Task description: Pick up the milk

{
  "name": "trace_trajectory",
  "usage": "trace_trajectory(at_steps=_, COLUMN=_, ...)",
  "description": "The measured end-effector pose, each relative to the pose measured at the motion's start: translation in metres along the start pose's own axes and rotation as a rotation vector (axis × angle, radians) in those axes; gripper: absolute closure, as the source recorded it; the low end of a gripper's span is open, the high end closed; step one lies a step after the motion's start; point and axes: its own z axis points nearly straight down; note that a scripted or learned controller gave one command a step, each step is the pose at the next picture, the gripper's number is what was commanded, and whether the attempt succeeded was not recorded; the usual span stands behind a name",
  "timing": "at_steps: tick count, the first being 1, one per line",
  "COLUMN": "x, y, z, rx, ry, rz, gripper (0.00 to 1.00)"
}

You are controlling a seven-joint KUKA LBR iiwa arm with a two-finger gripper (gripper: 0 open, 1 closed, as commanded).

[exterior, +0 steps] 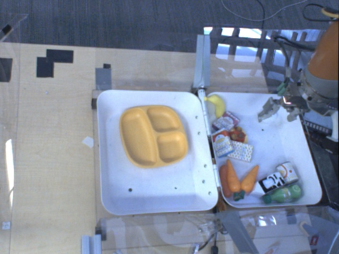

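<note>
Pale wood tabletop (pixel 53 142) carries two white bins; the milk (pixel 279 178), a small carton printed in black-and-white cow patches (lying on its side), rests near the right bin's (pixel 275 136) front corner, while the pincer (pixel 279 109) hovers well apart, fingers spread and holding nothing

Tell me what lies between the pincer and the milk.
In the camera view, only bare white bin floor lies between the pincer and the milk; nothing stands in that stretch.
</note>
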Motion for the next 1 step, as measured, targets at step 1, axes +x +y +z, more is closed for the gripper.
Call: trace_trajectory(at_steps=1, x=-0.0211, y=-0.0703, z=0.0980, rx=0.001, ry=0.000, rz=-0.166, gripper=0.00)
